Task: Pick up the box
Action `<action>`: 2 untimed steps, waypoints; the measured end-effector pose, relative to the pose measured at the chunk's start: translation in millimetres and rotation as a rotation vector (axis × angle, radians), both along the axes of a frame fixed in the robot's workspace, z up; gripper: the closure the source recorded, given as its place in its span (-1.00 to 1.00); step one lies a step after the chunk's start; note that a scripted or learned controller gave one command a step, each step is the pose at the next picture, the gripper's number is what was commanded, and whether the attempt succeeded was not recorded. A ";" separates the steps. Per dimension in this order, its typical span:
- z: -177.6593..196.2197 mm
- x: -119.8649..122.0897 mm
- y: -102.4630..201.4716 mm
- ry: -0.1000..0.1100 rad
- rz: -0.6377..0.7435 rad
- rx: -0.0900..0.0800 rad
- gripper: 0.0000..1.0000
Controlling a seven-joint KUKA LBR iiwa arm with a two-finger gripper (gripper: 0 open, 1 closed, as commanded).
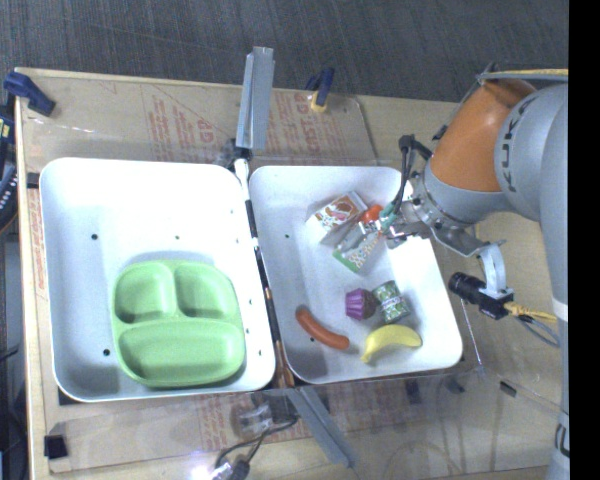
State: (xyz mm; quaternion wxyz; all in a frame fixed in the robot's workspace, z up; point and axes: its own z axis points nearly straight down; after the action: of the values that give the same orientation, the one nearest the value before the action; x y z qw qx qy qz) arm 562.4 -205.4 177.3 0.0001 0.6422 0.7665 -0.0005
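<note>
Box point(338, 212): red-and-white carton, lying tilted in the upper middle of the right bin point(280, 268), roughly midway between the bin's left and right walls and a little below the far wall. I see bare white floor to its left and above it. On its lower right it touches or overlaps a green-and-white packet point(358, 252); I can't separate the two edges cleanly.

Gripper point(386, 222): reaching in from the right, tip down among the packet's upper end, just right of the box. An orange-red bit shows at the tip. I cannot tell whether the claw is open or closed; the wrist body hides it. Nothing visibly held.

Lower half of the right bin: purple block point(356, 304) touching a dark green patterned piece point(390, 302), a banana point(391, 340) just below them near the front-right corner, a sausage point(323, 329) towards the front-left. The strip along the left wall is open floor.

Arm point(480, 158): orange band over the bin's right rim, crowding that edge.

Left bin point(70, 198): green divided tray point(178, 323) sits in the front half, close to the front wall; back half bare.
</note>
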 end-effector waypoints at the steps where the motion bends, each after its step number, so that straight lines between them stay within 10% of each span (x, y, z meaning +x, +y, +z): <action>1: -80.9 25.8 -3.3 -0.008 0.017 -0.002 -1.00; 2: -68.9 27.6 -3.1 -0.011 0.022 -0.003 1.00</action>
State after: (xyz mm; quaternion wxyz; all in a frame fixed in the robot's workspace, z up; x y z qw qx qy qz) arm 590.0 -208.5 108.4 0.0056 0.6339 0.7734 0.0018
